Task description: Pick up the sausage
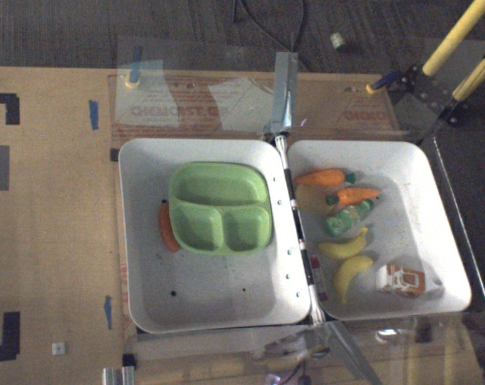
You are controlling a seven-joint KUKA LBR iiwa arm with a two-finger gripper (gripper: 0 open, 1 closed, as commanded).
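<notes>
1 sausage (168, 225) lies in the left bin (146, 295) touching the green tray (220, 184); end effector state cannot be told.

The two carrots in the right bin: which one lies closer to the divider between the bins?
The upper carrot, nearer the bin's far wall, almost touches the divider. The lower carrot lies farther right, just above the green bottle.

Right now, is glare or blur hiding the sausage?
Camera view: soft overall, mild glare on the white bins. The sausage stays readable, a reddish strip half tucked against the left edge of the green plate in the left bin.
</notes>
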